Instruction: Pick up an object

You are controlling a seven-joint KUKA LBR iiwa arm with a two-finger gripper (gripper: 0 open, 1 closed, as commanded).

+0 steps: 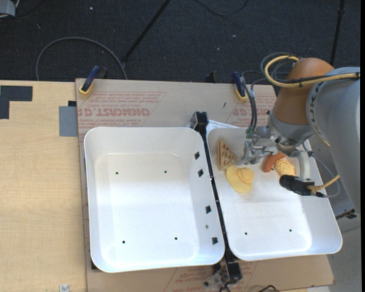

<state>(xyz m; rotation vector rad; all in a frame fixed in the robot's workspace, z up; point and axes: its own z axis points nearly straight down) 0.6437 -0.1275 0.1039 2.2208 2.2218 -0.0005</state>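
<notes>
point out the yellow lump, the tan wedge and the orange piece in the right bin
yellow lump (pixel 239 179), camera view, its rounded middle
tan wedge (pixel 224 156), camera view, its flat top face
orange piece (pixel 269 162), camera view, its visible middle

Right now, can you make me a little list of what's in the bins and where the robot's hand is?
bins: left bin and right bin, white, side by side
in right bin: wedge, yellow lump, orange piece
wedge: tan, at the far end, next to the wall between the bins
yellow lump: just in front of the wedge
gripper: over the right bin's far end, between wedge and orange piece
arm: reaches in from the right
holding something: cannot tell
</notes>
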